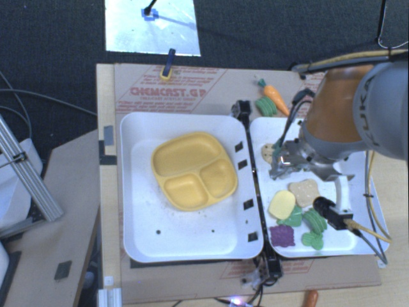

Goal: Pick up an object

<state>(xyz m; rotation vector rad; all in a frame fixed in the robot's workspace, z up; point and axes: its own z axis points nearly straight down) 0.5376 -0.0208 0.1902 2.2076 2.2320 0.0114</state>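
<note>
Two shallow white bins sit side by side on the bench, and the left bin (137, 235) serves as the landmark: a yellow compartment tray (193, 169) lies in its middle, tilted a little, with three sections. Just to the right of the left bin, across the black divider, is the right bin (364, 245), where the loose pieces lie. Toward that bin's near edge, a pale yellow piece (282, 204) rests beside a tan bread-like slice (304, 191); in front of them are a purple piece (282, 236) and several green pieces (311, 226), clustered and partly touching. A small cream-coloured round piece (268, 151) lies close to the divider, farther back. Beyond the left bin's far right corner, outside both bins, a toy carrot (275, 95) lies on the cardboard just beside a green piece (266, 106). The grey arm with its orange band reaches over the right bin, and the gripper (282, 164) hangs low between the cream piece and the bread slice. Its metal end is seen from above and blurred by the body of the wrist, so whether it is open or closed on anything cannot be told.
</note>
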